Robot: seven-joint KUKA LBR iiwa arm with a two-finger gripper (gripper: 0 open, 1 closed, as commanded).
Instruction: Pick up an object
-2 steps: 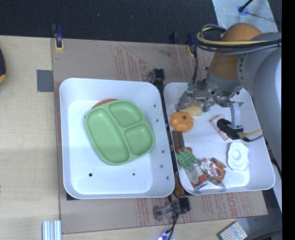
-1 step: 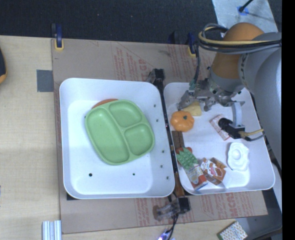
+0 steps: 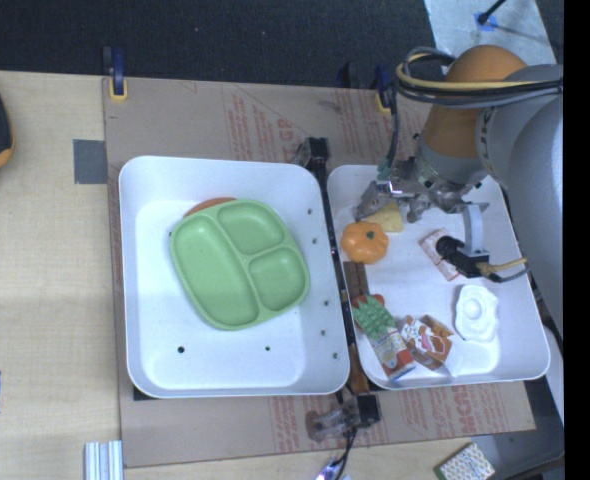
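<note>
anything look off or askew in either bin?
One oddity: in the left bin, the green divided plate lies askew, on top of something orange peeking out at its far edge. The right bin is just loose clutter.

Two white bins (image 3: 135,268), one green plate (image 3: 238,262), one orange (image 3: 364,243)

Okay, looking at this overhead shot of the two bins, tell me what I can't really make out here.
- The tool: its fingertips blur into clutter at the right bin's top, so open or shut is unclear.
- An orange item in the left bin: the green divided plate covers all but a sliver.
- The yellowish object under the tool: partly hidden, identity unclear.
- Snack packets: print too small to read.
</note>
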